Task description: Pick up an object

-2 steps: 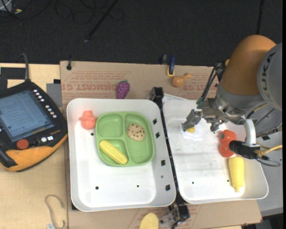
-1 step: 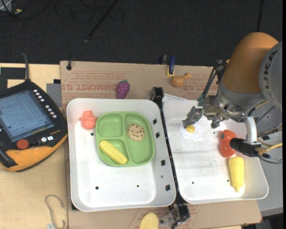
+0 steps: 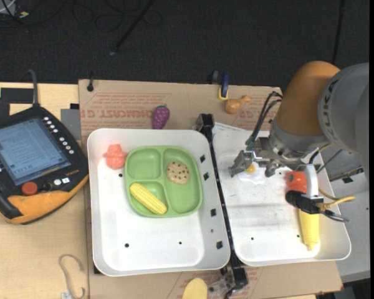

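Note:
My gripper [image 3: 254, 167] hangs low over the upper left part of the right bin [image 3: 268, 248], open, with its fingers spread to either side of a small white and yellow thing [image 3: 255, 174] on the bin floor. Nothing is held between them. A red-orange thing [image 3: 294, 180] lies just right of the gripper. Near the right wall lies a yellow, bottle-like thing [image 3: 309, 229]. In the left bin [image 3: 149, 248] a green divided plate [image 3: 187, 198] carries a corn cob [image 3: 148, 198] and a cookie [image 3: 178, 172]. A pink toy [image 3: 115, 157] sits at that bin's upper left.
Behind the bins on the cardboard lie a purple grape bunch [image 3: 161, 116] and an orange pear-shaped toy [image 3: 235, 104]. A yellow thing [image 3: 195, 288] sits in front of the bins. A teach pendant [image 3: 31, 161] rests on the bench at left.

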### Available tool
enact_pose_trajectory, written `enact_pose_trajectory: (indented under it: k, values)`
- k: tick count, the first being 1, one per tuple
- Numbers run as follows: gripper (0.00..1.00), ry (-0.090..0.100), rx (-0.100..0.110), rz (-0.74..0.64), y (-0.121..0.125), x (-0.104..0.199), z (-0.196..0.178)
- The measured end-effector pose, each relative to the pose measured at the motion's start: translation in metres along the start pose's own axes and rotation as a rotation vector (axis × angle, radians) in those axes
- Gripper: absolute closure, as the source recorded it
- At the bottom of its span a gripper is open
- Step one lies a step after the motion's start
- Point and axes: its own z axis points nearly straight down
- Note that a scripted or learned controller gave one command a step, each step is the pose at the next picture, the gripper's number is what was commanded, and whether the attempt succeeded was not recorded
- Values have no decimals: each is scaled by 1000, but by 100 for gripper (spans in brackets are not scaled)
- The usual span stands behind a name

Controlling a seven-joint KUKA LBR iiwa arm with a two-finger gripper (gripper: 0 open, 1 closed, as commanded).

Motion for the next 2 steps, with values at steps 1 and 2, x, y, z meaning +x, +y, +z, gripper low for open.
enact_pose_trajectory:
  k: [1, 2]
  values:
    - [0, 0, 1, 1, 3, -8, 54]
    - [0, 0, -2, 3, 3, -7, 70]
